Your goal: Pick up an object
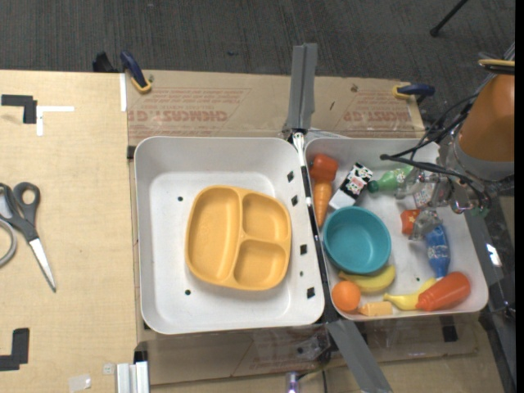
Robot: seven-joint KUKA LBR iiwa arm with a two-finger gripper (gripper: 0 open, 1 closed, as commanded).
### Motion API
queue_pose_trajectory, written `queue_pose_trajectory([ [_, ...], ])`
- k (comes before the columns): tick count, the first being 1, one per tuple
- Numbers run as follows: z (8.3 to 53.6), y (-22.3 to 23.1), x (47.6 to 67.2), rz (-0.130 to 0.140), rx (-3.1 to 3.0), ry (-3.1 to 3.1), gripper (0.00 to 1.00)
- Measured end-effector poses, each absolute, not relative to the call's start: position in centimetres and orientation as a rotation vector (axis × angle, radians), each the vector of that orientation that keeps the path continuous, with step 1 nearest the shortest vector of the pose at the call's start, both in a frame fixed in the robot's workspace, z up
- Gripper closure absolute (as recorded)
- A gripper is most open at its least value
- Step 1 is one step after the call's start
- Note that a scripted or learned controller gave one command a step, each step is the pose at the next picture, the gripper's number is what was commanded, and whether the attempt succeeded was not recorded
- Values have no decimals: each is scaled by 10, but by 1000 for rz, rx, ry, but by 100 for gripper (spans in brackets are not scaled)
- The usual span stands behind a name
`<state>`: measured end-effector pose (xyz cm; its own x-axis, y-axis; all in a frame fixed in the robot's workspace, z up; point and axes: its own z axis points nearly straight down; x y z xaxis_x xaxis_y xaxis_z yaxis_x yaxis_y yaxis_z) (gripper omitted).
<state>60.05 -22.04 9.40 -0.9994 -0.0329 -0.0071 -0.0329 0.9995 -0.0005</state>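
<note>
Hovering over the right bin's (475,244) right side, gripper (426,195) sits above a blue bottle (437,249) and small orange piece (408,220); can't tell jaw state, nothing visibly held. Scissors (29,223) lie near bench's (65,301) left edge. Left bin (155,219) carries a yellow divided plate (238,238), centered. Right bin: carrot (321,201) along left wall, teal bowl (357,239) mid-left, orange ball (345,296) and banana (373,280) near front edge, red-orange bottle (444,291) front right corner. Glossy plastic, rounded shapes. Dark carpet floor (205,15) behind.
</note>
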Motion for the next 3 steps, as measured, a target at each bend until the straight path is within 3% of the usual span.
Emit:
queue_pose_trajectory([
  [1,93,-221,580,-2,-299,3123,0],
  [2,104,-221,582,-3,-298,3117,100],
  [3,162,-172,507,1,-33,3139,100],
])
